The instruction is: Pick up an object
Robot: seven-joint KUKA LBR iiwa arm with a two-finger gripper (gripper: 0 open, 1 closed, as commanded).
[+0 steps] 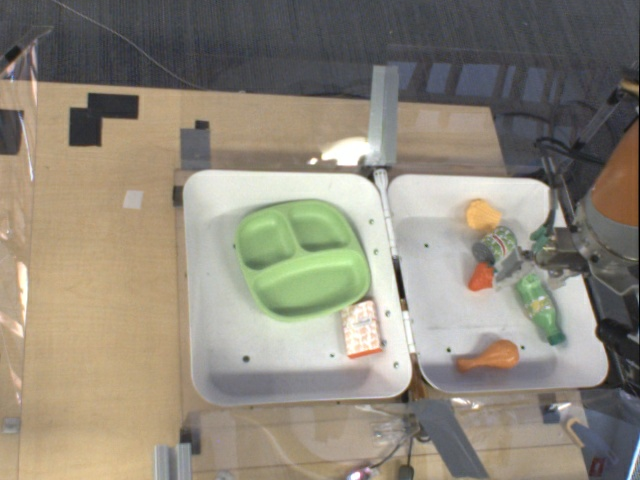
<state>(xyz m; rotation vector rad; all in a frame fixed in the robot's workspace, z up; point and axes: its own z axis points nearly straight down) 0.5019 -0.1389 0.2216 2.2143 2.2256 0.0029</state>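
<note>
Dark carpet floor (pixel 250 18), pale wooden bench (pixel 90 268)

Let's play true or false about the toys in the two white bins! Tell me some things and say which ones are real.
1. The green divided plate lies in the left bin. True.
2. The green bottle lies in the left bin. False: it lies in the right bin.
3. A small carton sits beside the plate. True.
4. The toy drumstick rests on the plate. False: it lies near the right bin's front edge.
5. The gripper is over the right bin. True.
</note>
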